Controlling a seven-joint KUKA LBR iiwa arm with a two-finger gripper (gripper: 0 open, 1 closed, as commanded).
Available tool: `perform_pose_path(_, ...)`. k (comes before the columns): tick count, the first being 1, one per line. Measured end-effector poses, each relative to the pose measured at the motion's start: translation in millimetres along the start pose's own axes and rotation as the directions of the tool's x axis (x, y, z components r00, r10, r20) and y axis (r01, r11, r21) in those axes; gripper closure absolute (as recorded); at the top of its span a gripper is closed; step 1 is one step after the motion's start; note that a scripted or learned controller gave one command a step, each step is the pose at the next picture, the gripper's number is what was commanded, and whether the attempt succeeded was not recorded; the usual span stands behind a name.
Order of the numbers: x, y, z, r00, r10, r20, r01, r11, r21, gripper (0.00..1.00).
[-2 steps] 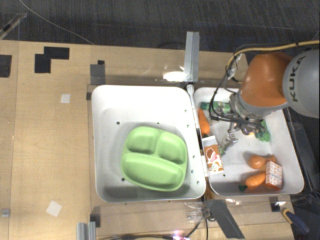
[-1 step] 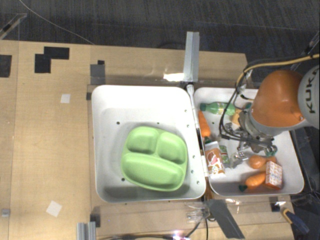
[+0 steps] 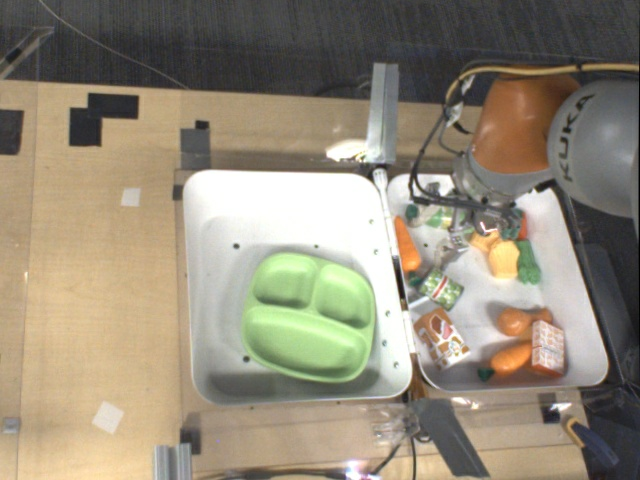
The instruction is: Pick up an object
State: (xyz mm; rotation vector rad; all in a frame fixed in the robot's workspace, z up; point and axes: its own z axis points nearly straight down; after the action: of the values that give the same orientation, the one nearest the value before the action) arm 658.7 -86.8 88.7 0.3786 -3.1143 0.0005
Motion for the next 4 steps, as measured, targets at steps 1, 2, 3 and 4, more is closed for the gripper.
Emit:
perform_pose_path(1,68.4,14.2,-1.6,0.998,0.053,0.019,-0.053,0.999,0.003,0.00)
perform_pose_path(2,116.3,27.1,-4.1,0.990,0.135,0.042,-0.135,0.991,0.006,0.00)
perform_pose_path(3,134.4,20.0,-13.8,0.987,0.131,0.090,-0.132,0.991,0.014,0.00)
perform_pose_path(4,150.2,36.8,-2.9,0.999,0.036,0.033,-0.037,0.999,0.007,0.00)
